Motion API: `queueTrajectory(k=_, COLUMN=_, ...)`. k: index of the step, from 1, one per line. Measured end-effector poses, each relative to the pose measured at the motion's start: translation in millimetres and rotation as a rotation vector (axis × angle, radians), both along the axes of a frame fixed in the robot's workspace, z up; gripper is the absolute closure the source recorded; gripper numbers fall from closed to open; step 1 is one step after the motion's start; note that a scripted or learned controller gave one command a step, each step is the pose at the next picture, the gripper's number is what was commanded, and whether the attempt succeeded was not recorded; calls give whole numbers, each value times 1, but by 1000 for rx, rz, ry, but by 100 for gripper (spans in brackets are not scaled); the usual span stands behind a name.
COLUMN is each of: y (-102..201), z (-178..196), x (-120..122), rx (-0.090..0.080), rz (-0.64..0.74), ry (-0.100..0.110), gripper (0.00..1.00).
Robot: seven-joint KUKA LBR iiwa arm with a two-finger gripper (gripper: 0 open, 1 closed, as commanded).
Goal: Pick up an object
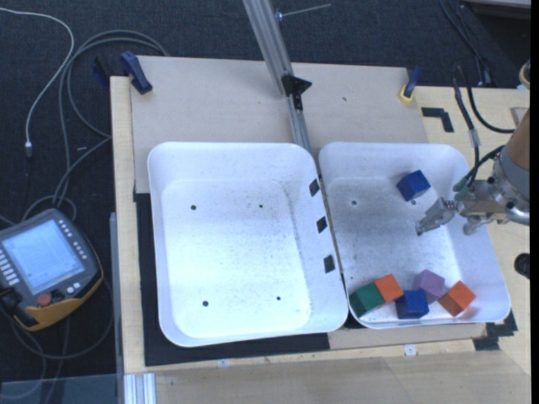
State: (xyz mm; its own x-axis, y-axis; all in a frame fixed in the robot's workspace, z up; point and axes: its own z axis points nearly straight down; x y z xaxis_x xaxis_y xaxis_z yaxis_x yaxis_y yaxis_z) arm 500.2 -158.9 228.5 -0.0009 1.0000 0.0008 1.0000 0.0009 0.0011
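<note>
Small matte cubes are lying in the glossy right bin (480, 263); the gripper (440, 217) is hovering, fingers seemingly spread, pinching nothing.

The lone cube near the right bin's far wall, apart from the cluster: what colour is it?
Blue. The cube shows clearly in the camera view.

The arm's jaws hang over the right bin (480, 251), near a lone blue cube (413, 185)

Illumination is even and bright. The two shallow white plastic bins (227, 162) appear slightly overexposed. Shadows are soft. Overall focus is mildly soft.
</note>
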Motion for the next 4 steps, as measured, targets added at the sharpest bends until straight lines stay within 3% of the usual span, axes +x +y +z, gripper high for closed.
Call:
queueTrajectory(k=1, y=-33, z=-50, x=88, rx=-2, rz=2, ry=-1, gripper=0)
queueTrajectory(k=2, y=-45, z=-134, x=141, rx=-1, rz=1, ry=3, gripper=0)
queueTrajectory(k=3, y=-45, z=-117, x=142, rx=-4, rz=3, ry=-3, gripper=100)
queueTrajectory(k=4, y=7, z=-16, x=175, rx=-1, rz=6, ry=-10, gripper=100)
